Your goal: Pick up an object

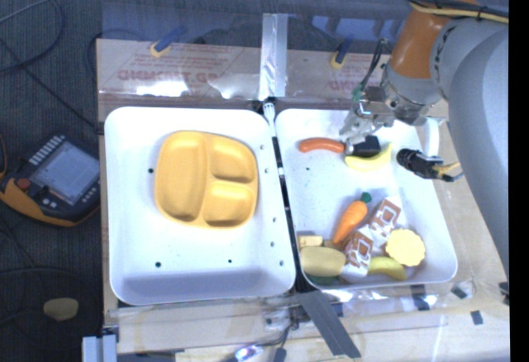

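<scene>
Closest to the camera, the right bin (430, 211) has a little heap of toy food in its front corner: a pale potato (324, 260), a round yellow slice (406, 247), a red and white box (369, 234) and an orange carrot (350, 221) leaning on the pile. The left bin (132, 187) holds a yellow tray (206, 177) with three dips in it. Farther back in the right bin lie a red sausage (320, 145) and a yellow banana (369, 157), and the gripper (361, 134) is low right over them, near the back wall. I think the arm is at the reaching step, going for the banana or the sausage. Next the jaws need to close around just one of them and lift. The jaws are small and dark against the toys, so I cannot tell if they are apart or together, or if they touch anything yet. The gripper hides part of the banana
</scene>
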Controlling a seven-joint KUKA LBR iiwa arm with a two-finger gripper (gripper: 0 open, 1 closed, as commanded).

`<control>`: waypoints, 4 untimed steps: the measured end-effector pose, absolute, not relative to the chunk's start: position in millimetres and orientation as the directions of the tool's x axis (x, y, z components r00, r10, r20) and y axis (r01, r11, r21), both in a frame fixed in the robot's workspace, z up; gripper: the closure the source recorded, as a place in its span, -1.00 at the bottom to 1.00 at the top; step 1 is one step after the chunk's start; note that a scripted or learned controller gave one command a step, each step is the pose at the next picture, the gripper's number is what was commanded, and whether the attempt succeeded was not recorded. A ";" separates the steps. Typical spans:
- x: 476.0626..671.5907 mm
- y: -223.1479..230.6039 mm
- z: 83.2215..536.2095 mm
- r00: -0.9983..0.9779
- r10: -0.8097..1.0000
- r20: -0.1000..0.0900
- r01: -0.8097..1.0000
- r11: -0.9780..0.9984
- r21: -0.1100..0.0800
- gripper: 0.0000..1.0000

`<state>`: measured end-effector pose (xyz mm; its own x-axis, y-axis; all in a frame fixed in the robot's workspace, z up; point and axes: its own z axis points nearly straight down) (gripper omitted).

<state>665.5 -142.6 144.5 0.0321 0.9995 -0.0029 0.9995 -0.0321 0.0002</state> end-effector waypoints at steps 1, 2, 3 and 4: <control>602.0 -119.0 203.3 -0.029 1.000 -0.004 1.000 0.029 -0.002 1.00; 646.4 -76.1 186.1 0.156 0.988 -0.002 0.988 -0.156 -0.003 1.00; 602.6 -90.8 215.6 -0.212 0.977 -0.002 0.977 0.212 -0.002 1.00; 543.7 -53.7 183.9 -0.273 0.962 0.001 0.962 0.273 -0.003 1.00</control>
<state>543.7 -53.7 183.9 -0.2730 0.9620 0.0009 0.9620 0.2730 -0.0033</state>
